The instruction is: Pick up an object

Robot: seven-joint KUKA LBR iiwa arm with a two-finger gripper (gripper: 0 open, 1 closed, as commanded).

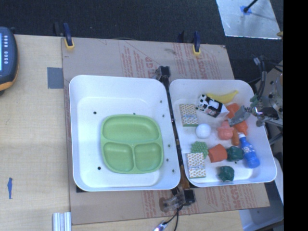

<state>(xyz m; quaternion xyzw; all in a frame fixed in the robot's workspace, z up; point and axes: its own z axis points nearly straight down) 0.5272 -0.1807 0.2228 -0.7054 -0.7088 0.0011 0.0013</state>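
The right bin (260,177) holds several small objects. Among them are a yellow banana (226,96), a black-and-white cow toy (209,105), a white ball (203,130), a pink toy (224,131), an orange block (217,153) and a blue bottle (248,154). My gripper (243,115) reaches in from the right edge and hangs low over the bin's upper right part. It is right beside some orange pieces (240,127) and the pink toy. I see nothing lifted clear of the bin.
The left bin (86,100) holds a green divided plate (131,143). Two patterned boxes (188,114) (196,165) lie along the right bin's left side, with dark green toys (225,173) at its front. A blue-and-orange device (6,57) sits at the far left.
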